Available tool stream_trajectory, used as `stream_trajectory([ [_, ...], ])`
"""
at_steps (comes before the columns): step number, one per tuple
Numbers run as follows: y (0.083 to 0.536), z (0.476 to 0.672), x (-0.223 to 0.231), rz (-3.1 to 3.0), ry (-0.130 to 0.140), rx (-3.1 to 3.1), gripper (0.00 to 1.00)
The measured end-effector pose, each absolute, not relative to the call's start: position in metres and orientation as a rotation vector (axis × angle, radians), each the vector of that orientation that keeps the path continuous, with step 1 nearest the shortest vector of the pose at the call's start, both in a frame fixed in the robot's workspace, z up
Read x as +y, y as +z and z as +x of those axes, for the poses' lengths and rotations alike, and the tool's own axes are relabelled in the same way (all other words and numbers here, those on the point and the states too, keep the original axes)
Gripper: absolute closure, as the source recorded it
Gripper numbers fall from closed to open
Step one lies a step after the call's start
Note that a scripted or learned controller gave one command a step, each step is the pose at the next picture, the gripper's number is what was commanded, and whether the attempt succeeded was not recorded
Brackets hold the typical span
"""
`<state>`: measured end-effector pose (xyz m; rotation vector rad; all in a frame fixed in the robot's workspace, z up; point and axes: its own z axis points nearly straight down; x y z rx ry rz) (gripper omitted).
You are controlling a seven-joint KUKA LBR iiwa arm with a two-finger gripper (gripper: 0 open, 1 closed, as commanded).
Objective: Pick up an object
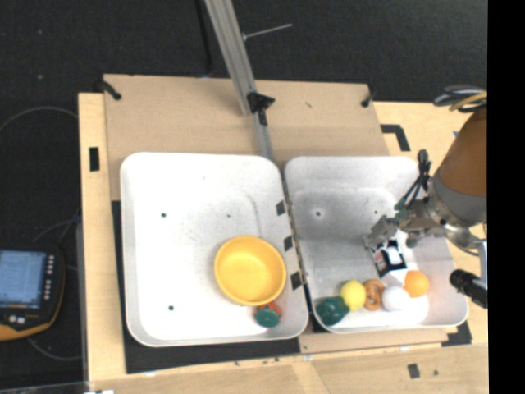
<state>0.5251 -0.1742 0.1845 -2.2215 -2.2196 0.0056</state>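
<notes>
Objects (373, 295) clustered along near edge of right bin (344, 179): green, yellow, brown, white, orange pieces, none lifted yet. Gripper (389, 249) poised low just above them, jaw state impossible to tell. Grasp and lift remaining, judging by this.

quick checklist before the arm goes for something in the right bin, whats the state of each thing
1. Gripper is over the right bin, above the cluster of objects: ok.
2. Fingers open and ready: cannot tell, they are too small and dark here.
3. Nothing already held: cannot tell, for the same reason.
4. Targets present: green object, yellow ball, white ball and orange ball sit along the near wall: ok.
5. Room around a target: not ok, they lie packed together against the wall.
6. Left bin out of the path, with the yellow bowl well apart from the arm: ok.
</notes>
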Motion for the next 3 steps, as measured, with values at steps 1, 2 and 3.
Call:
stream_trajectory([
  [1,0.129,0.526,-0.175,-2.232,-0.002,-2.227,0.00],
  [2,0.123,0.531,-0.177,-2.239,-0.014,-2.237,0.00],
  [3,0.134,0.533,-0.179,-2.251,-0.020,-2.236,1.00],
])
